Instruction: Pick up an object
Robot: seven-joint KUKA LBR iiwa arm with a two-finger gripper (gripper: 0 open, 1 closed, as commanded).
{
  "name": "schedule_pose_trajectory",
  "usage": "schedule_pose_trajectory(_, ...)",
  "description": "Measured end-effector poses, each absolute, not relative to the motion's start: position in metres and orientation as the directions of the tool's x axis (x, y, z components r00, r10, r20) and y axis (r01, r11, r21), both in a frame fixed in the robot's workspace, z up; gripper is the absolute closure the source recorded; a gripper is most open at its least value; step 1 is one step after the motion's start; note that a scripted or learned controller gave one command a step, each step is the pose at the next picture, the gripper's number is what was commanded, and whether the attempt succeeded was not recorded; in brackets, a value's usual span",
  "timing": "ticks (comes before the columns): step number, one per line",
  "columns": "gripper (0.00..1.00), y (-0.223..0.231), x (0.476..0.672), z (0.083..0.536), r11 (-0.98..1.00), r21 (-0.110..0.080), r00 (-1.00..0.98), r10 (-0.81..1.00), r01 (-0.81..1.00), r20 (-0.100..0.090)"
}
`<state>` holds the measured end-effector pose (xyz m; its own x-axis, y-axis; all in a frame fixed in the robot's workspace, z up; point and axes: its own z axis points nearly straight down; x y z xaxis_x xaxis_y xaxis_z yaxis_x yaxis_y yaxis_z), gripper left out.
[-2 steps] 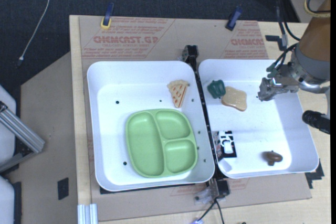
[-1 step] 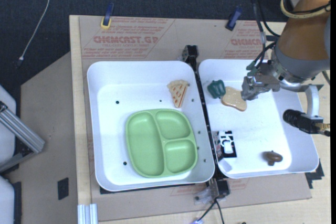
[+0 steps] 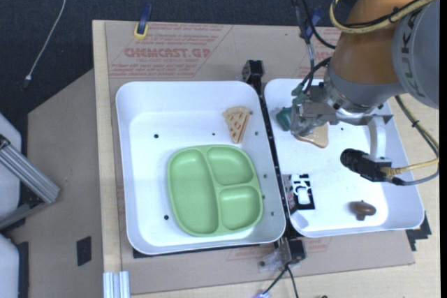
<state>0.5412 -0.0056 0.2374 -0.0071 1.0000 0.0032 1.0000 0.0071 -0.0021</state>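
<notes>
Camera view — hand (image 3: 305,123) over tan piece (image 3: 314,137)

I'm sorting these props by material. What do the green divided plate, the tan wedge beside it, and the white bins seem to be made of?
Green three-compartment plate: likely moulded plastic, matte, with an even colour and rounded edges. Tan wedge-shaped piece: probably plastic or rubber toy food, going by the grid pattern on its face; uncertain. Left white bin and right white bin: look like thin formed plastic, slightly glossy, with rounded corners.
</notes>
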Motion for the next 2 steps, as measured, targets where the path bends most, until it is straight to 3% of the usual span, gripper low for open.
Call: schedule_pose_trajectory(2, 1.00, 0.090, 0.511, 0.234, 0.004, -0.004, -0.004, 1.000, 1.000, 0.001)
